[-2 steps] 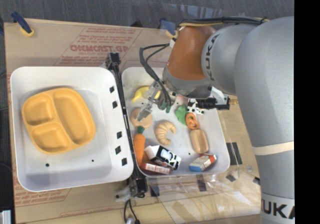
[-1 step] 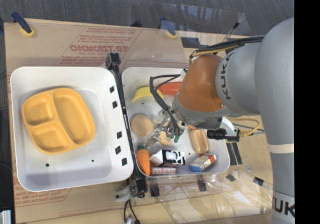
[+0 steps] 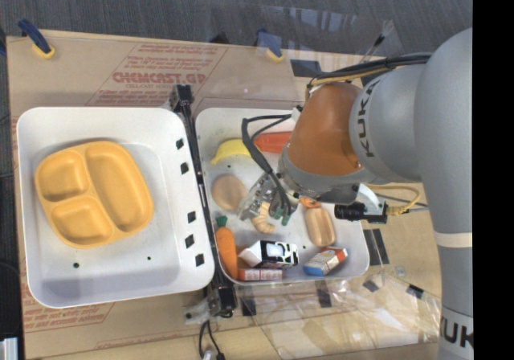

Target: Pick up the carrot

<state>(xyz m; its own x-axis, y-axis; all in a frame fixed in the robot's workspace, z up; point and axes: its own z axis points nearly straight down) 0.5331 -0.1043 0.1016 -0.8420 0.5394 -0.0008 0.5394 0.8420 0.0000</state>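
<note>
The carrot [image 3: 226,249] is orange with a green top and lies along the right bin's left wall, near the front. My gripper [image 3: 268,204] hangs over the middle of the right bin [image 3: 210,164], up and to the right of the carrot and apart from it. It hovers just above a pale croissant-like piece [image 3: 262,224].
The right bin also holds a banana [image 3: 230,151], a tan egg-shaped item [image 3: 229,191], a hot dog bun [image 3: 320,227], a red item [image 3: 275,141], a black-and-white carton [image 3: 271,253] and a small box [image 3: 325,261]. The left bin [image 3: 48,272] holds a yellow divided plate [image 3: 92,192].
</note>
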